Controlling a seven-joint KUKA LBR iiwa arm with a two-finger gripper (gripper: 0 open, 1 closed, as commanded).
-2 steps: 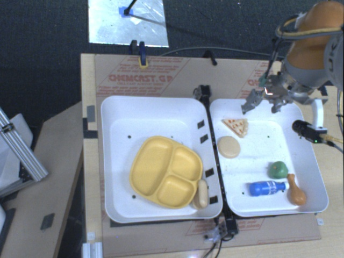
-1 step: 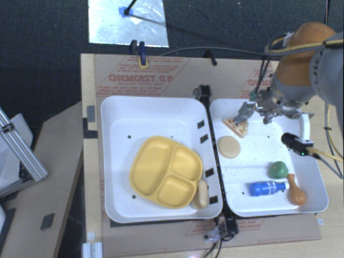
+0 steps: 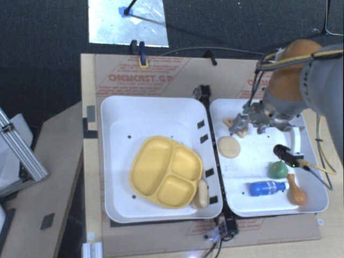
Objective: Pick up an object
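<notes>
Round cream disc lying in right white bin, just below and left of gripper; finger state impossible to tell. Nearby: one blue bottle, one green lump, one orange pear-shaped piece. Left bin: one yellow divided tray, one beige roll touching it. "CHEMCAST GP" printed in red on cardboard underneath.

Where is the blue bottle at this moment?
In the camera view the blue bottle lies on its side near the front of the right bin, just below the green object and left of the orange object.
</notes>
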